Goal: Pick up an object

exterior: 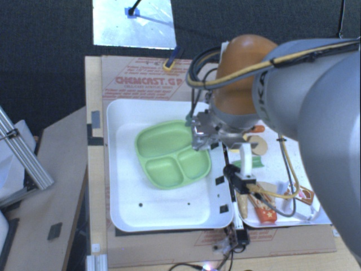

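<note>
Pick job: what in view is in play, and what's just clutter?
In play:
- gripper, over the plate's right edge
- green plate
- left bin, holding the plate

Lying about:
- red piece and small green piece in the right bin
- cardboard under the bins
- foil sheet behind

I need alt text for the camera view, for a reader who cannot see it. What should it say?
A grey robot arm reaches in from the right, its gripper at the right edge of a green divided plate lying in the left white bin. The right white bin holds several small items, partly hidden by the arm.
</note>
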`<action>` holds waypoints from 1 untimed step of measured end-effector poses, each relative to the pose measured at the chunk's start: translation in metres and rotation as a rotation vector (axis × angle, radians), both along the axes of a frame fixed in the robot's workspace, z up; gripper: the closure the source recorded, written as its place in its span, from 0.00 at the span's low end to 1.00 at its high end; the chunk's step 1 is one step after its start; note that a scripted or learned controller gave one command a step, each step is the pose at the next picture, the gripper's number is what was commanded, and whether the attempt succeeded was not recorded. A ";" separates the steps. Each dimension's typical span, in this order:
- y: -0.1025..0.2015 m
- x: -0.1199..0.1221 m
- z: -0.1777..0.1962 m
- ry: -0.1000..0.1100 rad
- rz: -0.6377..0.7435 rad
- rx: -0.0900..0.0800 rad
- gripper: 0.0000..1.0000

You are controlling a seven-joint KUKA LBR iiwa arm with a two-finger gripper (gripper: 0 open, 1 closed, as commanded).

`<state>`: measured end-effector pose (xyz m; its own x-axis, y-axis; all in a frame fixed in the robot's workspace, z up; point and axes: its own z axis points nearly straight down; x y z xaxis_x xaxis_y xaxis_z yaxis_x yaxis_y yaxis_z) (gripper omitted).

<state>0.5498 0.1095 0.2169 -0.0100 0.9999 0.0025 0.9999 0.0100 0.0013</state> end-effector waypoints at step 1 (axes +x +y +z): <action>0.003 0.000 0.001 0.000 -0.004 -0.002 1.00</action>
<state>0.5497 0.1123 0.2179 -0.0063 1.0000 0.0009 1.0000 0.0063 0.0011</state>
